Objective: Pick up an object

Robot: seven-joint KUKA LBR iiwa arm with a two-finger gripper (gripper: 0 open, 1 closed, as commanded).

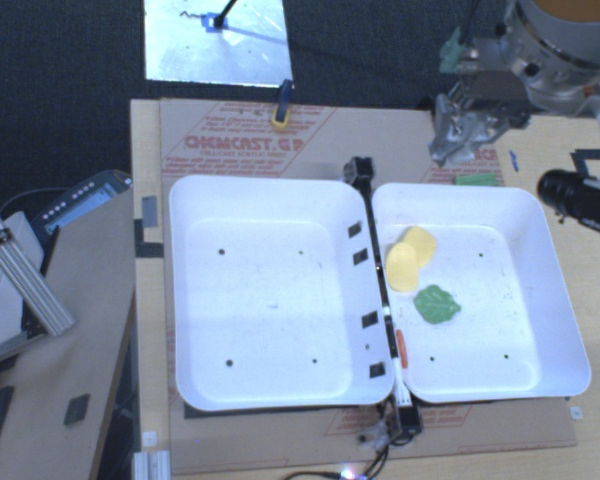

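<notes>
Claw (460, 140) state cannot be told; it hangs beyond the right bin (555, 298) rim, well apart from smooth yellow pieces (408, 258) and crinkled green piece (438, 304).

Even bright light, soft focus, perhaps mild glare

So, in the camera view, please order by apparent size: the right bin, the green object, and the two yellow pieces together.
1. right bin, by far the largest.
2. two yellow pieces and green object: they look similar, so I do not rank them.
</notes>
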